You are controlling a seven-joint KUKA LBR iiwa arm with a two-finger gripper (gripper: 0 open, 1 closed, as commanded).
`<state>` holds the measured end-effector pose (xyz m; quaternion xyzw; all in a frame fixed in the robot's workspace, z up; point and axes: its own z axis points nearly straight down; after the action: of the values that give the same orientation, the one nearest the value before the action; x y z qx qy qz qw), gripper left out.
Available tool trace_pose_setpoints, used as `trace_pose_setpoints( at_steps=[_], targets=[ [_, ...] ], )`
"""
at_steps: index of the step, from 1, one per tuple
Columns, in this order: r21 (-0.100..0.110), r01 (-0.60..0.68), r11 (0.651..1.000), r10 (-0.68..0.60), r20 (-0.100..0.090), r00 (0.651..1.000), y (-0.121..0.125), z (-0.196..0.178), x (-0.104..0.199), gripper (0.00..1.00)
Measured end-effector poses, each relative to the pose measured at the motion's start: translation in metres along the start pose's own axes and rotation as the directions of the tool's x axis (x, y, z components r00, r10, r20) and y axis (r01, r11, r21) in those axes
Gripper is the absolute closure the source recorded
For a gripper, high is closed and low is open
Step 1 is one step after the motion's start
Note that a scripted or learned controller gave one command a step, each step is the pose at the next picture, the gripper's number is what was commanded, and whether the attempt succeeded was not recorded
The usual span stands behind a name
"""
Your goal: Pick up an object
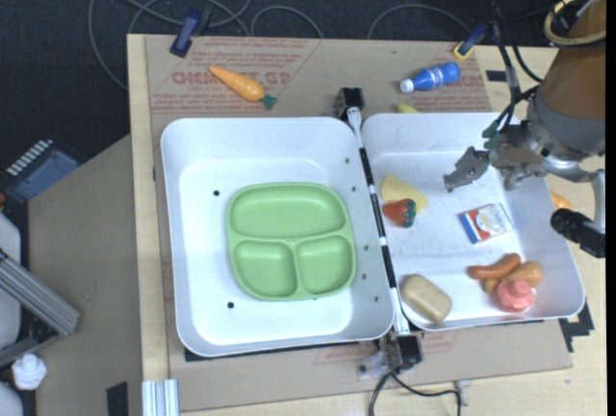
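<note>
While my two-finger gripper hangs parted and holding nothing above the right white bin, the nearest candidate — a small red-and-white rectangular carton — lies just toward the bench's front edge, its long axis slanting across the bin. Farther left lies a yellow plastic wedge.
</note>
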<state>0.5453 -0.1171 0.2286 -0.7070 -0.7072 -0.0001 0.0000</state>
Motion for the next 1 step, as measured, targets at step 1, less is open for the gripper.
trace_pose_setpoints(
  at_steps=[1],
  targets=[
    [0.003, -0.004, 1.000, 0.004, 0.001, 1.000, -0.0250, 0.0674, -0.0691, 0.00]
  ],
)
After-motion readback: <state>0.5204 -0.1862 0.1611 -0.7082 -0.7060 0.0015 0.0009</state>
